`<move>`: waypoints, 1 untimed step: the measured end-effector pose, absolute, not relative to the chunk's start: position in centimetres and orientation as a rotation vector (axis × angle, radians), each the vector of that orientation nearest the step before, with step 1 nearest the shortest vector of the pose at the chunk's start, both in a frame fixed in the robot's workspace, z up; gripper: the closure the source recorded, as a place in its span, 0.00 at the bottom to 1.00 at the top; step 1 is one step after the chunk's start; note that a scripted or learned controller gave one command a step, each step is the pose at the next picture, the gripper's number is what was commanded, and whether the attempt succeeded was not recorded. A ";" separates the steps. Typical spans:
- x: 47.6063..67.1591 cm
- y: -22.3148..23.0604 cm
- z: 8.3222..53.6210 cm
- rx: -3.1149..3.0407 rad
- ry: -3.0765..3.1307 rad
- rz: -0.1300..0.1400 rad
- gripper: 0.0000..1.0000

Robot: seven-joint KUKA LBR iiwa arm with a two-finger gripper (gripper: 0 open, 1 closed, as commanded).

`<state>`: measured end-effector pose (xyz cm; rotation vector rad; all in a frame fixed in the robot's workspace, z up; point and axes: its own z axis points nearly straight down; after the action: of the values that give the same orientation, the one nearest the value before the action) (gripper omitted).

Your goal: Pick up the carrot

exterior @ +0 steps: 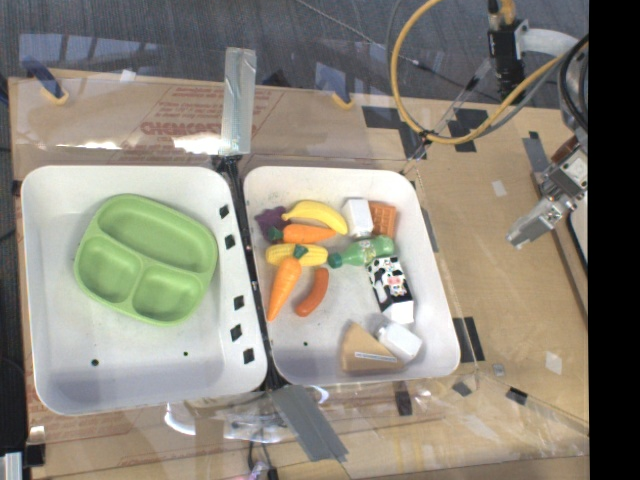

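The carrot (pixel 282 286) is a tapered orange piece lying in the right bin (pixel 437 268), near its left wall, with its thin tip pointing toward the front left. It rests between a yellow corn piece (pixel 298 256) and a red-orange sausage (pixel 312 291). My gripper (pixel 538 224) hangs off to the right, outside the bin and over the brown bench, well away from the carrot. Nothing is seen in it.
The right bin also holds a banana (pixel 315 213), purple grapes (pixel 268 222), another orange vegetable (pixel 306 234), a green piece (pixel 352 258), a white box (pixel 358 216), a cow-patterned carton (pixel 390 283) and a tan wedge (pixel 365 352). A green divided plate (pixel 150 258) lies in the left bin (pixel 60 368).
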<state>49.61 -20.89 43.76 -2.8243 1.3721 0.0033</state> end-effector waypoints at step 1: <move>49.2 -19.7 37.0 -3.097 0.507 -0.007 1.00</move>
<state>49.20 -19.75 36.97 -3.0970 0.5068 -0.0071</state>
